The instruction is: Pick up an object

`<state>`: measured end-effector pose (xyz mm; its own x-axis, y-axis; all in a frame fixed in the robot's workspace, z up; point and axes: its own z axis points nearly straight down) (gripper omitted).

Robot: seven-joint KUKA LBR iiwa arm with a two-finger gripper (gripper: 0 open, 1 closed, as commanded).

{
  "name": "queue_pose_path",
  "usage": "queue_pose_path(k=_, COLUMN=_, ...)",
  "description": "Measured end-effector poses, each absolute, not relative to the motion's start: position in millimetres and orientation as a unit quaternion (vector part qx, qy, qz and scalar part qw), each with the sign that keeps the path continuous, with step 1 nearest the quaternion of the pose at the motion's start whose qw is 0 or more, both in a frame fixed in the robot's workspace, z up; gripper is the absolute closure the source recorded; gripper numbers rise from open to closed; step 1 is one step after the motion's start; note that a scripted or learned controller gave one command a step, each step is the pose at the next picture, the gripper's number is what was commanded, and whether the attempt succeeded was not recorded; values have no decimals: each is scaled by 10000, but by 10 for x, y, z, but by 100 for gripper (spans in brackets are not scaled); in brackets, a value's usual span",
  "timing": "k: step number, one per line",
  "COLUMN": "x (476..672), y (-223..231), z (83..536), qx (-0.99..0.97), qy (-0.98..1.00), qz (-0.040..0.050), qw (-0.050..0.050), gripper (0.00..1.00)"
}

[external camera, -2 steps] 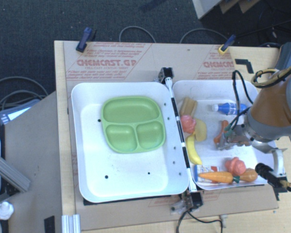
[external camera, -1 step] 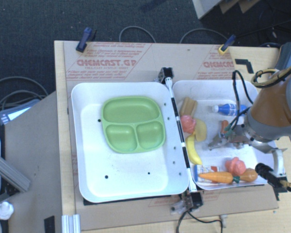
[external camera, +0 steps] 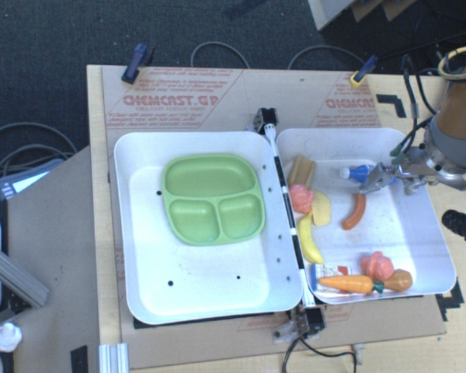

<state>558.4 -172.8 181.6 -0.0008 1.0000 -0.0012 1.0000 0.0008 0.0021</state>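
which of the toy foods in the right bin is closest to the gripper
The red-orange sausage. It lies alone mid-bin, just below and left of the gripper. The banana hugs the divider, and the carrot lies along the near wall.

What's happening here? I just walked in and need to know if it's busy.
A robot arm reaches in from the right over the right bin, its gripper low beside a small blue object. Nothing is clearly held. That bin also has a sausage, banana and carrot. The left bin holds a green divided plate.
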Motion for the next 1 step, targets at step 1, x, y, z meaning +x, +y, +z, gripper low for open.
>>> queue_pose_path(k=1, x=5829, y=-1421, z=858, qx=7069, qy=7073, qz=5, qw=11, gripper=0)
